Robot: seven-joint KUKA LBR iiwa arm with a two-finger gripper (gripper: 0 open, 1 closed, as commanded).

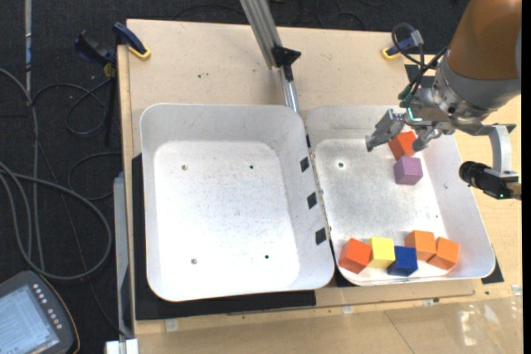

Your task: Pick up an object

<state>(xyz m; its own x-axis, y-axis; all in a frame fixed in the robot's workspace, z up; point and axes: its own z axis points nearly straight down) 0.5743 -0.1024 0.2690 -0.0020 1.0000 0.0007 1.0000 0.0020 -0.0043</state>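
My bench [216,66] is a pale wooden board, and two shallow white bins sit on it side by side, touching along their inner edges. The left bin [224,199] and the right bin [357,186] both rest on a black mat [141,294]. Blue-and-yellow clamps [131,41] grip the board's far corners.

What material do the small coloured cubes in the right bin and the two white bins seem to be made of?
The small coloured cubes, such as the pale purple cube and the yellow cube, look like matte foam or painted wood: flat colour, no shine, soft edges. Which one is unclear. The shallow white right bin and shallow white left bin look like thin moulded plastic, with rounded corners and smooth, faintly speckled floors.
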